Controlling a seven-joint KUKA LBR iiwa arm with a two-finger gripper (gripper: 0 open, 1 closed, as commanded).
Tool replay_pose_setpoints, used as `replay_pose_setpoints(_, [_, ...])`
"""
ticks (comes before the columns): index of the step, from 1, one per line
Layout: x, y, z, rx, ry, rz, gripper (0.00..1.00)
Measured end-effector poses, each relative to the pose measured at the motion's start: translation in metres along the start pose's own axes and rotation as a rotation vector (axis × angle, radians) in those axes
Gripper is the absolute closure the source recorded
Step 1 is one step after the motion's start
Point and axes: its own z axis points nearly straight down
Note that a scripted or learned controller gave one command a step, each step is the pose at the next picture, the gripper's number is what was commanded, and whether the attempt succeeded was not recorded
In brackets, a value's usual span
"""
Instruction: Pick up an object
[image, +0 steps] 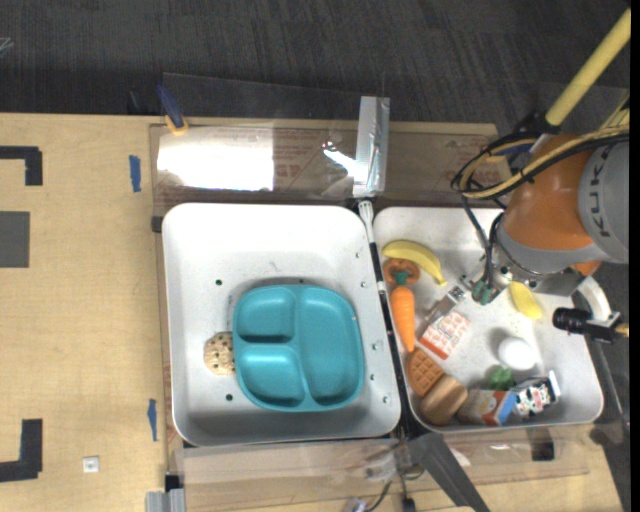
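My gripper (483, 291) hangs low over the middle of the right bin (588, 408), below the grey and orange wrist (548, 215). It is just above the upper right corner of a white and red packet (446, 335). A yellow banana (416, 258) and an orange carrot (402, 312) lie to its left. A yellow lemon-like piece (526, 300) lies to its right, partly under the arm. A white ball (516, 352) sits below it. I see nothing held in the gripper.
The right bin's front holds a waffle (422, 372), a brown bread piece (446, 400), a green item (498, 378) and a small blue and white carton (528, 399). In the left bin (200, 240) lie a teal divided plate (297, 345) and a cookie (218, 352).
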Motion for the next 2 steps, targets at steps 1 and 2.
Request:
replay_pose_setpoints(1, [-0.069, 0.019, -0.059, 0.009, 0.007, 0.215, 0.00])
replay_pose_setpoints(2, [0.006, -0.058, -0.010, 0.010, 0.009, 0.286, 0.00])
